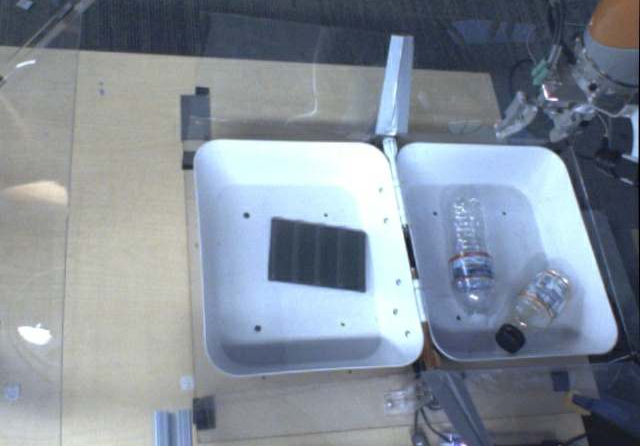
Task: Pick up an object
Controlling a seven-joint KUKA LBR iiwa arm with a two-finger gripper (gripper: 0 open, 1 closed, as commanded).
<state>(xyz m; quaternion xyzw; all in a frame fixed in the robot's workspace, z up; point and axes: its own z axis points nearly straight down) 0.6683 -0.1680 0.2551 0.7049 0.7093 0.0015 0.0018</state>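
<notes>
In the right bin (560, 174) lie two clear plastic bottles. The longer bottle (468, 252) lies lengthwise in the middle and has a blue and white label. To its right, a shorter bottle (541, 298) lies slanted, with its black cap (510, 338) pointing to the bin's near edge. A dark ribbed rectangular pad (318, 254) lies flat in the left bin (225, 184). My gripper (538, 120) hangs over the far right rim of the right bin, well apart from the bottles. It is open, with nothing between its fingers.
A metal upright post (396, 84) stands behind the seam where the two bins meet. Cables and dark hardware (610, 149) crowd the bench's right side by the arm. A clear sheet (40, 184) covers the wooden bench on the left.
</notes>
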